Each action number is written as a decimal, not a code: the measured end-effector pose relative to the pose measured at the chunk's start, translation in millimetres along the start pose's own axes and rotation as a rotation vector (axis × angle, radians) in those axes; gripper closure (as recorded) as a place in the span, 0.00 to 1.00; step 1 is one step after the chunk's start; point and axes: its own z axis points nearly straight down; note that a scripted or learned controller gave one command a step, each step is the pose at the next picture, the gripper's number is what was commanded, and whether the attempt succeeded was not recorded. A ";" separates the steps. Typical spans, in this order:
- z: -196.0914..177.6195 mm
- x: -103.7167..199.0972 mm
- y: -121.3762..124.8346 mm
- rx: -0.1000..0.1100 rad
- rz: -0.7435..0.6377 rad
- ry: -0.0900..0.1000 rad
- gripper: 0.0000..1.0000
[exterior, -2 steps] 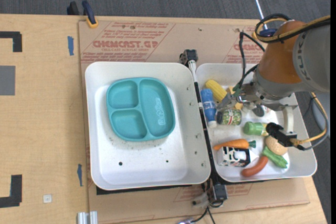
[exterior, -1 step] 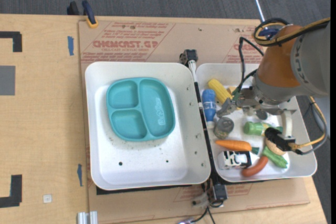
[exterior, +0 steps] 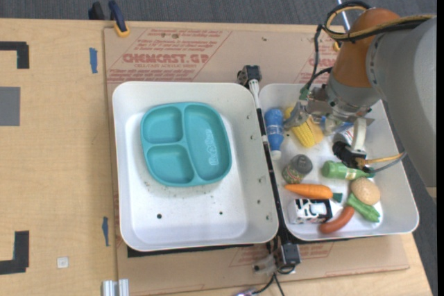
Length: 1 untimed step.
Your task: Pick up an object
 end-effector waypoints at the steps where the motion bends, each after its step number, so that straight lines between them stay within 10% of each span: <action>1: -10.5 0.4 0.6 -0.002 -0.002 -0.001 1.00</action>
